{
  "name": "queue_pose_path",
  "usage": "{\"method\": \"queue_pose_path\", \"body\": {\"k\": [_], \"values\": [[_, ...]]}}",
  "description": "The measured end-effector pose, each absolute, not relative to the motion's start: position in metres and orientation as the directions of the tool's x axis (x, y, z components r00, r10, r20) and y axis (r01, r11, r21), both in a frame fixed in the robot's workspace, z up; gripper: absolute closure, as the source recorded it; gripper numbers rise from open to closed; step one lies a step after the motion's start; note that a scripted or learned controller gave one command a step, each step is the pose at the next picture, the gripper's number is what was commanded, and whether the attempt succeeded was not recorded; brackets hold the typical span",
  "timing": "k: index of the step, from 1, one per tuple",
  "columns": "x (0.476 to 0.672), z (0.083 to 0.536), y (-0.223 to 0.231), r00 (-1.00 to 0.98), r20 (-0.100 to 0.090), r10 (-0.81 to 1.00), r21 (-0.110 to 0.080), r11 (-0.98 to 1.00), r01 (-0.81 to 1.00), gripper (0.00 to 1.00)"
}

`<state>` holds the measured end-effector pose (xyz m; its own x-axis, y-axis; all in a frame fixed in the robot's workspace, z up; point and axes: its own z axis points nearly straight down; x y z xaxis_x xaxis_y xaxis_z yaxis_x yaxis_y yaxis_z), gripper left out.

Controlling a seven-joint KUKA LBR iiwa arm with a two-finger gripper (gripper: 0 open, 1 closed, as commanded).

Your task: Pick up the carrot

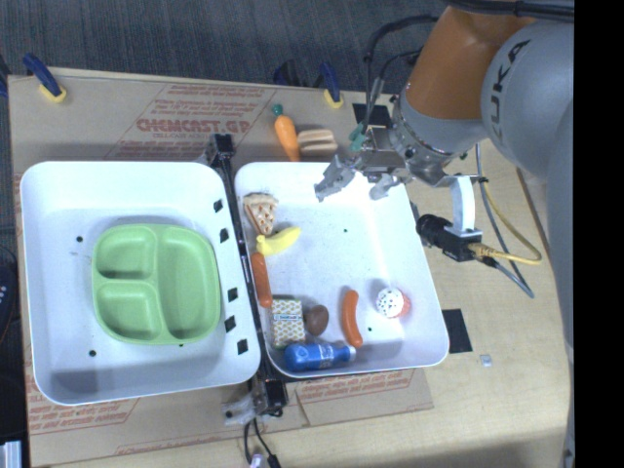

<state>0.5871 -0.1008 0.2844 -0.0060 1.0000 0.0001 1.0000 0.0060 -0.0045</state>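
The small orange plastic carrot with a green stem tip is lying on the cardboard outside the bins, well to the left of the two-finger gripper and slightly above it in the view, tilting with its green end pointing up-left

Carrot on cardboard behind right bin; gripper, fingers spread, empty, above bin's back edge.
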Motion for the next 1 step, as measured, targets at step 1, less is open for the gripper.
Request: {"method": "queue_pose_path", "body": {"k": [1], "values": [[0.6516, 0.1014, -0.1123, 0.481, -0.001, 0.877, -0.007, -0.481, 0.877, 0.00]]}}
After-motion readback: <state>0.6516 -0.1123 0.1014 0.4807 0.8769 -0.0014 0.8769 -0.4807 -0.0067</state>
